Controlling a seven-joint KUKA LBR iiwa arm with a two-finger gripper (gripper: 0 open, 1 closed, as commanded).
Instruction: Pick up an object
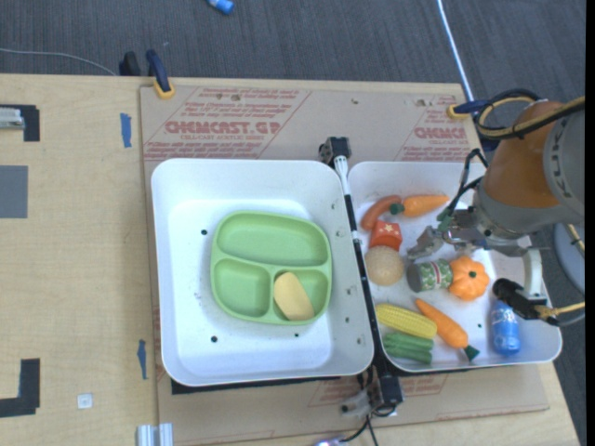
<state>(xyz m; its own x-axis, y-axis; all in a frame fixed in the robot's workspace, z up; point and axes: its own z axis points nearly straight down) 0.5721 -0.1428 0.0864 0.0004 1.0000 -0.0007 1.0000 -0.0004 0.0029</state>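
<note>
Green beans (407,346) lie at the near edge of the right bin (548,347), with a yellow corn cob (405,320) just behind them and a carrot (444,323) slanting beside the cob. We see a blue bottle (505,330) toward the bin's near right corner. Further in, a round beige item (383,267) sits close to the divider, a small can (429,274) lies next to it, and an orange pumpkin (468,280) touches the can's right side. Our end effector (429,242) hangs just above the can and the beige item, at the end of the grey arm (525,184); we cannot tell whether its fingers are parted or closed, and nothing is visibly between them. Behind it lie a red pepper (384,235), a red chilli (376,211) and a second carrot (425,204).

In the left bin (181,249) a green divided plate (270,266) holds a yellow lemon-like piece (294,296) in its near right compartment. Both bins rest on a cardboard sheet (232,114) on our table (65,249). Beyond the table, a small blue bottle (216,1) lies on the dark floor (335,17).
</note>
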